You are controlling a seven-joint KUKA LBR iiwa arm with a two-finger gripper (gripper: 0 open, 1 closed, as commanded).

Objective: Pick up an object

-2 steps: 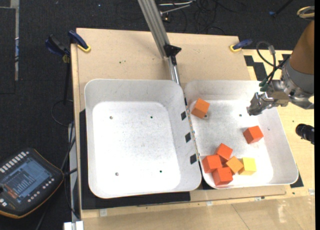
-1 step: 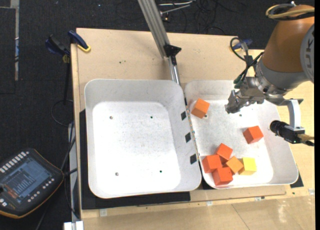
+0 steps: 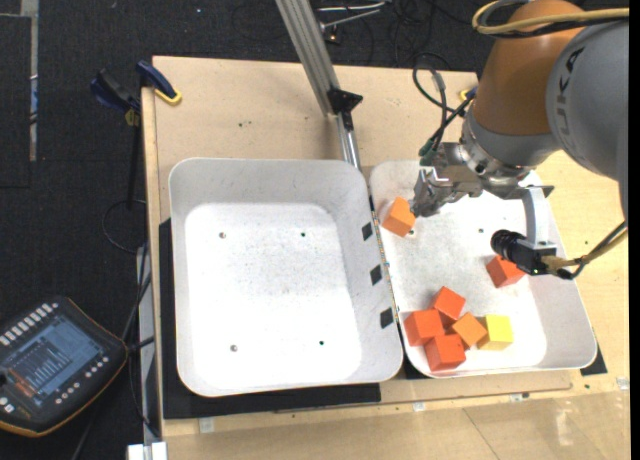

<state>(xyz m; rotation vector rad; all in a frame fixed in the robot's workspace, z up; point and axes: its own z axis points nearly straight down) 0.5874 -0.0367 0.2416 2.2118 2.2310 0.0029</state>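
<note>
So the plywood bench had two white bins on it. Nearest in the right bin sat a cluster of orange blocks plus a yellow block, with a red-orange block behind. Farther back, the gripper hung just beside a lone orange block; couldn't tell how its jaws stood.

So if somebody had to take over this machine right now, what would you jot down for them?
Gripper: low over the right bin, beside a lone orange block at the bin's upper-left corner; no firm hold visible.
Other blocks: a red one at the right side; a cluster of orange and red blocks with a yellow block near the front.
Left bin: not involved.
Done: nothing lifted.
Left: grasp and raise one block.
</note>
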